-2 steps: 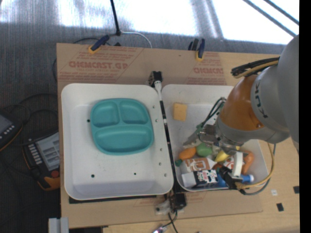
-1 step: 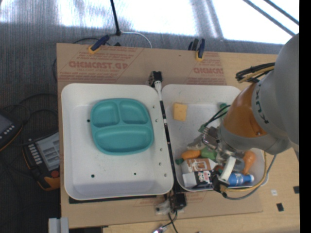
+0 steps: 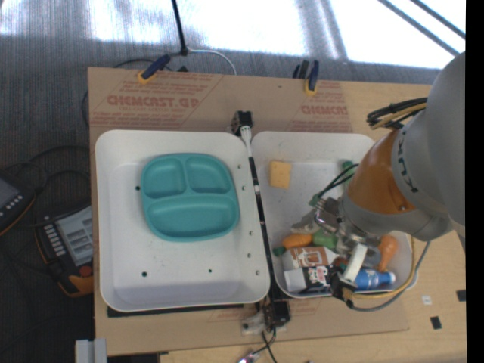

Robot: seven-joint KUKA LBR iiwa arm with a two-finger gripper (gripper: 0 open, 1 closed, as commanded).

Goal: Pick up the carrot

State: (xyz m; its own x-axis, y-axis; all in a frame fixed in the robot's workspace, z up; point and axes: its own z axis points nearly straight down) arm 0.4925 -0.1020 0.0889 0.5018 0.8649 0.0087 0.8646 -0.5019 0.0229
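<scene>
The carrot [image 3: 296, 241] is a short orange piece with a green top. It lies near the front left of the right bin [image 3: 302, 151], among other items. My gripper [image 3: 344, 254] hangs low over the clutter just right of the carrot, with the grey and orange wrist above it. The wrist hides much of the bin's right half. Nothing can be made out between the gripper's tips.
In the right bin are a yellow square block [image 3: 280, 174] at the back, a brown-and-white box [image 3: 310, 259], a blue bottle [image 3: 374, 280] and another orange item [image 3: 389, 251]. A teal divided plate [image 3: 189, 196] lies in the left bin [image 3: 121, 278].
</scene>
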